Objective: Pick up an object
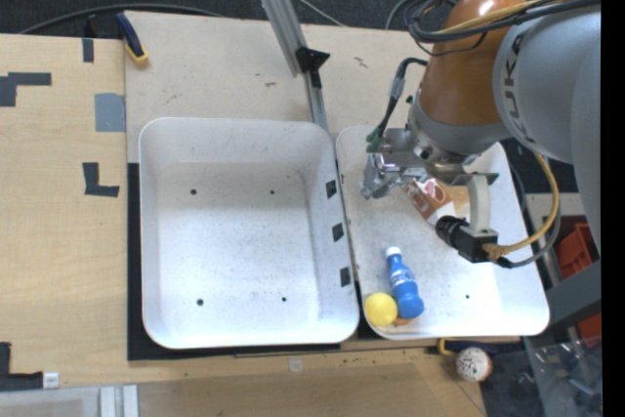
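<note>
The camera view is showing the grey arm with its orange band (pixel 479 15) reaching in from the right over the right-hand shallow white bin (pixel 518 303); the metal two-finger gripper (pixel 379 179) is hanging over the upper left part of that bin, close to the wall it shares with the left-hand white bin (pixel 239 229); whether its fingertips are spread or pressed together cannot be told, since the wrist body is hiding them from above, and nothing is showing between them.

Three candidate things are lying in the right bin; a small blue plastic bottle with a white cap (pixel 401 283) is lying near the front, its lower end touching or just beside a yellow ball (pixel 381 309) that is sitting in the front left corner; a brown and white packet (pixel 430 197) is lying partly under the wrist, just to the right of the gripper; its shape is too hidden to describe further.

Judging from this, the pick is not yet done; every object is resting on the bin floor and none is lifted; the arm seems to be at the approach or descent stage, nearest to the packet; closing on something, raising it and keeping hold of it are all remaining; a small speckled ball (pixel 473 363) is lying outside the bins, by the bench's front edge.
</note>
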`<state>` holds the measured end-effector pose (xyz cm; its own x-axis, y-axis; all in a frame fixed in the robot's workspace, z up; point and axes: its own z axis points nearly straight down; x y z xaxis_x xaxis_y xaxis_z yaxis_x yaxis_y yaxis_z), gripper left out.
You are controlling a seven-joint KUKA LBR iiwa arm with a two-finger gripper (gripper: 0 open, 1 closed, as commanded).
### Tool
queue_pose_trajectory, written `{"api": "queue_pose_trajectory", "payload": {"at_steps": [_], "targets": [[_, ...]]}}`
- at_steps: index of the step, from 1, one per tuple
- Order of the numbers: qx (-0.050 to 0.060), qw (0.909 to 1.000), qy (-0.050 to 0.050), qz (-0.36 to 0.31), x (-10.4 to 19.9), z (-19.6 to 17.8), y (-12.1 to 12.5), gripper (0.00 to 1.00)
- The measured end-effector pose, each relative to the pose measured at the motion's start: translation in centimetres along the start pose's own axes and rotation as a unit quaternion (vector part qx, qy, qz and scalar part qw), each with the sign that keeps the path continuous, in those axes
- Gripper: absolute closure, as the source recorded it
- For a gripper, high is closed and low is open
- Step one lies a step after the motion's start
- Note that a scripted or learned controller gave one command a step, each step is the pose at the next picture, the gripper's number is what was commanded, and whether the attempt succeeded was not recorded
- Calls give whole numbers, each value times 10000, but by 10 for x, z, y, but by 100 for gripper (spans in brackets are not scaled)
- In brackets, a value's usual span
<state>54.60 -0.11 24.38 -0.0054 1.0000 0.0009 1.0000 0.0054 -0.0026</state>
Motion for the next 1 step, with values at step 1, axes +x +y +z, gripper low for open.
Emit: {"api": "queue_pose_trajectory", "payload": {"at_steps": [1], "targets": [[10,10000,-3,-4,51,18,0,100]]}}
